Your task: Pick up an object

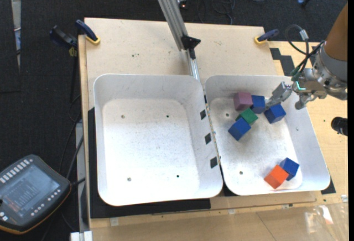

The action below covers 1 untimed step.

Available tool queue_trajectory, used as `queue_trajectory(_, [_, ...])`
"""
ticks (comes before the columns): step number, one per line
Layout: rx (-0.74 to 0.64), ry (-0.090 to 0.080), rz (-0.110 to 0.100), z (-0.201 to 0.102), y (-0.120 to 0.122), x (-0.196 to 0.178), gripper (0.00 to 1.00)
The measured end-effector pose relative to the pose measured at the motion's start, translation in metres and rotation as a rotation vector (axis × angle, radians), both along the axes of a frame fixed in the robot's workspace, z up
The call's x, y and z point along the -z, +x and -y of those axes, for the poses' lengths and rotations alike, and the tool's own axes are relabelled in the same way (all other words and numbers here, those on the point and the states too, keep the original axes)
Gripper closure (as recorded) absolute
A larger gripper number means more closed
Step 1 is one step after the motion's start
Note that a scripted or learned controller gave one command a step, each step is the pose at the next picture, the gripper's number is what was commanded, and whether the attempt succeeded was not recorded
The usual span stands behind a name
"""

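The right bin (313, 140) holds several small blocks. A mauve block (241, 100), a blue block (258, 103), a green block (248, 116) and another blue block (239, 129) cluster near its upper middle. A third blue block (275, 113) lies just right of that cluster. An orange block (276, 177) and a blue block (290, 167) sit together in the near right corner. My gripper (291, 97) hovers over the bin's upper right, open, with nothing between its fingers. Its left fingertip (280, 94) is just above the third blue block.
The left bin (105, 124) lies beside the right one, with a shared ridge between them. A slanted metal pole (168, 5) comes down to the bins' back edge. Clamps sit at the board's back corners. A teach pendant (27, 193) lies at the lower left.
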<state>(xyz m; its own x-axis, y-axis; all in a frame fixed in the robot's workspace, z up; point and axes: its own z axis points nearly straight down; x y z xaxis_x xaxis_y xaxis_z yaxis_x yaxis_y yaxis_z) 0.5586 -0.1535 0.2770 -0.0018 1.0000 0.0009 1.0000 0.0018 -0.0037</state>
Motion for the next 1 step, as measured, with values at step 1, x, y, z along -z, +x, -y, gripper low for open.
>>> queue_trajectory(1, [0.001, -0.001, 0.003, 0.0001, 0.0006, -0.0018, 0.00])
